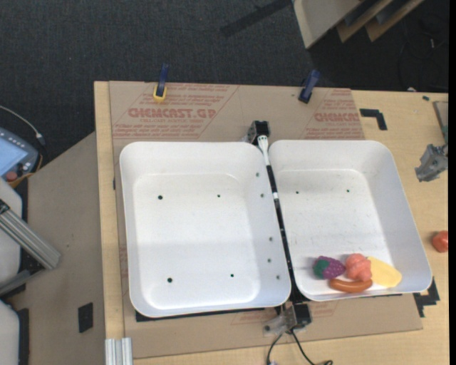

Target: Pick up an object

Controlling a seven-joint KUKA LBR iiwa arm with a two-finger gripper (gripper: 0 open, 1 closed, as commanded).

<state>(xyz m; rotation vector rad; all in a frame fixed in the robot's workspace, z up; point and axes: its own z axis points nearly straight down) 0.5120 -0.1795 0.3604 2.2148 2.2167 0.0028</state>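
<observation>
The orange sausage [350,284] lies at the near edge of the right bin [399,185], long axis left to right (purple piece [329,267] and yellow piece [386,273] close by). The claw's state I cannot tell.

A dark grey carpeted floor [85,43] surrounds a bench topped with brown printed board [214,110]. Two clamps [162,82] pin the board's far edge. A pale wooden furniture piece [349,18] juts in at the top. An aluminium rail [28,239] crosses the left side.
</observation>
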